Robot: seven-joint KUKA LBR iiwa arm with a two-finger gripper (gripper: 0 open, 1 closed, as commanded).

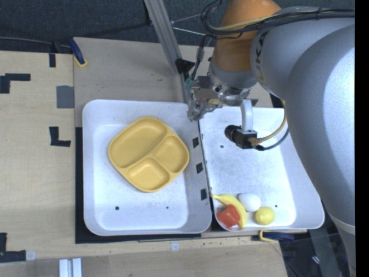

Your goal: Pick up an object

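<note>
The jaws (199,109) hang over the wall between the 2 bins, far from the toys (241,208); I cannot tell if they are open.

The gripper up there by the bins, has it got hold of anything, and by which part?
Nothing shows in the gripper. It hangs over the far end of the divide between the bins; the toy food lies in the right bin's near corner.

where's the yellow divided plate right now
The yellow divided plate lies in the left bin, toward its middle, across the divider from the small toys.
</note>
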